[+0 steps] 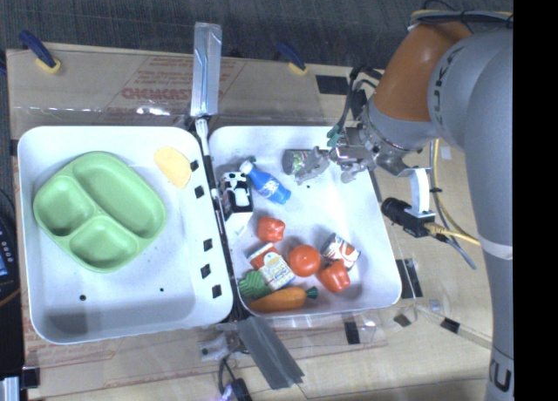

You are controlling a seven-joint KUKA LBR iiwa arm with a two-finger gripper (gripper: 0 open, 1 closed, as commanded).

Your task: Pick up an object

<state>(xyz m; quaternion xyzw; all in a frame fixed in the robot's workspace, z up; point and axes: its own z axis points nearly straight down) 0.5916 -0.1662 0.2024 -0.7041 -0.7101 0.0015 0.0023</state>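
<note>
Even, fairly bright overhead light — soft shadows, mild glare on the white bins (52, 321), slightly soft focus.

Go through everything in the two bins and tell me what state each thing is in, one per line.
pincer: over the right bin's top, at a small crumpled packet; grasp unclear
blue bottle: lying on its side
green divided plate: flat in the left bin, nothing on it
yellow piece: resting beside the plate
carrot: lying along the right bin's near wall
tomato: loose among the toy food
</note>
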